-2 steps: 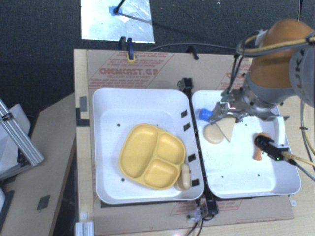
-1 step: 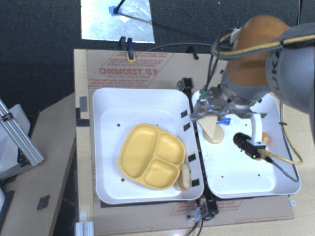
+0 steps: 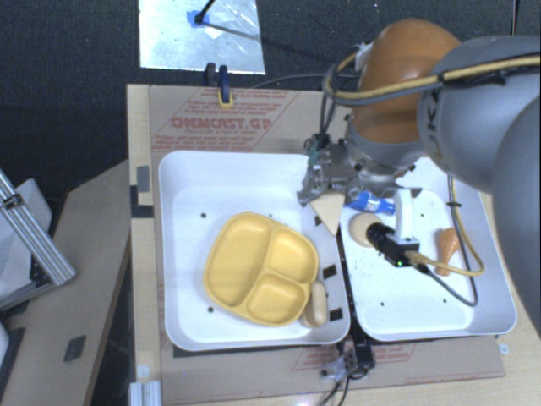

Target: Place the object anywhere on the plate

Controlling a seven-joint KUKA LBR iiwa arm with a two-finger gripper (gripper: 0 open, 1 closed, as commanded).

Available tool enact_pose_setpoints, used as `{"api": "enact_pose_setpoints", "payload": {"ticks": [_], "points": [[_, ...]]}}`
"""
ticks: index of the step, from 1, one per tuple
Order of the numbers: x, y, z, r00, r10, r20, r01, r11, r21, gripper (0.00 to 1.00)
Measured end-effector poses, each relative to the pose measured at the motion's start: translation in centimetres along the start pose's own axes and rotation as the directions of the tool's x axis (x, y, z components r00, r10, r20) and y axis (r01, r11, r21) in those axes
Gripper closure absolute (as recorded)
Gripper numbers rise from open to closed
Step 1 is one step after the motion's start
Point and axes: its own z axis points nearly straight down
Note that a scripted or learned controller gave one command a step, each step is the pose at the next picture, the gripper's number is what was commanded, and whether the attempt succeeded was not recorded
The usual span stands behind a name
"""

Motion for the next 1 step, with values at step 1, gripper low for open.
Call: {"api": "enact_pose_setpoints", "payload": {"ticks": [1], "points": [[4.96,1.58,0.66,1.0,0.0,0.0,0.0,1.0,0.0,1.0]]}}
